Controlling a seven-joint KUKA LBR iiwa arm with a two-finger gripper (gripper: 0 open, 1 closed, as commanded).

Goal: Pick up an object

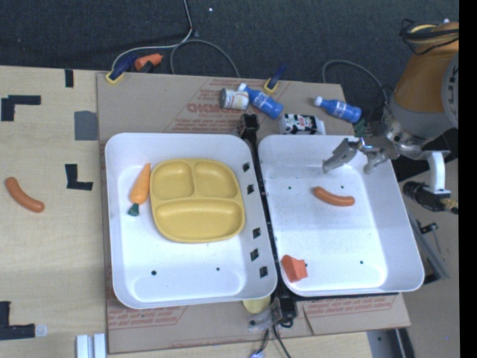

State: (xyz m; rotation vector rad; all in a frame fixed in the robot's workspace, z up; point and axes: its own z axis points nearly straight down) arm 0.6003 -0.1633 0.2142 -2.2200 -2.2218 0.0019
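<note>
Fingers [352,157] spread wide, holding nothing, above sausage [333,196]; orange block [294,268] well apart.

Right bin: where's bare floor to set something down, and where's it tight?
In the right bin, the widest bare floor lies between the sausage and the orange block, running to the right wall. The strip left of the sausage is free too. It is tight at the top edge, around the claw.
</note>
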